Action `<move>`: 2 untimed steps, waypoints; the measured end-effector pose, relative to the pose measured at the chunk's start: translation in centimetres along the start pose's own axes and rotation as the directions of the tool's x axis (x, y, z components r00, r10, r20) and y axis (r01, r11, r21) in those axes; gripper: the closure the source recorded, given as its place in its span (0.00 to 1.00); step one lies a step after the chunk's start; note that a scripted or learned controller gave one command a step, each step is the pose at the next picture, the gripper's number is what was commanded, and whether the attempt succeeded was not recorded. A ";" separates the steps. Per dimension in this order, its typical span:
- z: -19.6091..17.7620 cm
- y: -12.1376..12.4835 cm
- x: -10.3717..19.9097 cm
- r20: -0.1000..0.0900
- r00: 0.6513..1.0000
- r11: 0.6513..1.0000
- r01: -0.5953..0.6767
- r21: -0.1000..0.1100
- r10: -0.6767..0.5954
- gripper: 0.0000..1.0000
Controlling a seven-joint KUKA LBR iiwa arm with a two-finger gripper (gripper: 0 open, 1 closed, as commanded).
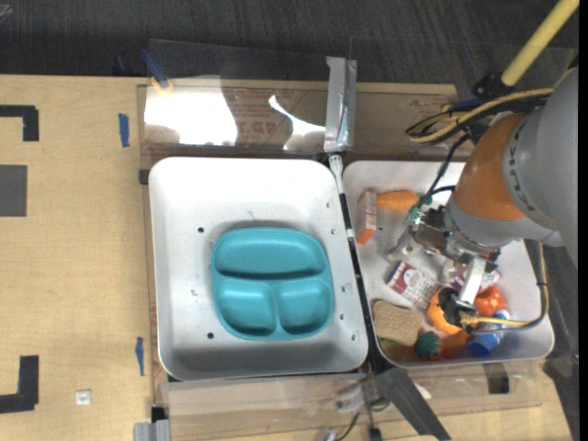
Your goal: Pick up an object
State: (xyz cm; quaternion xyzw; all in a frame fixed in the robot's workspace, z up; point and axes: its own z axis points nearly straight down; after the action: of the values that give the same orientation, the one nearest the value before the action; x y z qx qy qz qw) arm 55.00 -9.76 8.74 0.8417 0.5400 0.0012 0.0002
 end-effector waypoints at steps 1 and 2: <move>-1.1 0.2 0.0 -0.001 1.000 1.000 0.000 -0.005 0.000 1.00; 0.0 1.9 -1.7 -0.001 0.935 0.935 -0.355 -0.002 0.355 1.00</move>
State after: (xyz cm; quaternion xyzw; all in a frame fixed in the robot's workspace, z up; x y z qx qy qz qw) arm 56.06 -12.08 8.76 0.9253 0.3793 0.0021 0.0004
